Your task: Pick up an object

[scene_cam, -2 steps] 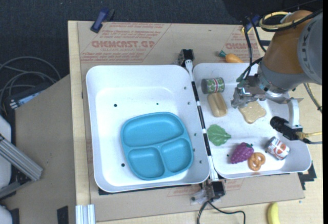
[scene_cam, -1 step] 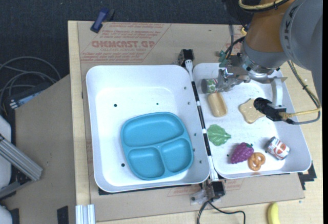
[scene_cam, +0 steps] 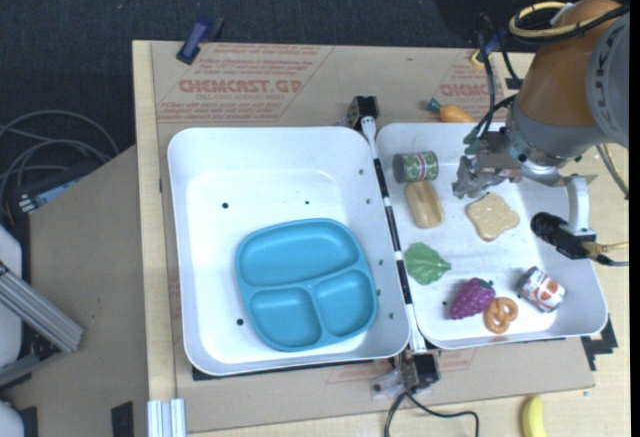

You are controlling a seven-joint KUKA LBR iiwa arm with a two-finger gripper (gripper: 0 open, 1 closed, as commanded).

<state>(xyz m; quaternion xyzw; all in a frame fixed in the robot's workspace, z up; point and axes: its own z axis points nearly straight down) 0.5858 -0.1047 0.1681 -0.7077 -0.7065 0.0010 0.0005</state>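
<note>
My gripper (scene_cam: 478,177) hangs over the right bin (scene_cam: 580,310), its tip just above the upper edge of a tan bread slice (scene_cam: 493,218). A green can (scene_cam: 416,166) lies to the gripper's left, with a pale bread roll (scene_cam: 425,204) below it. Further down lie a green leaf (scene_cam: 427,263), a purple grape bunch (scene_cam: 471,298), an orange pretzel (scene_cam: 499,314) and a small red and white can (scene_cam: 541,289). Nothing shows between the fingers.
The left bin (scene_cam: 200,175) holds a blue divided plate (scene_cam: 305,282). An orange carrot-like piece (scene_cam: 452,111) lies on the board beyond the right bin. A yellow object (scene_cam: 533,417) sits at the board's bottom edge, and a blue clip (scene_cam: 198,39) at its top left.
</note>
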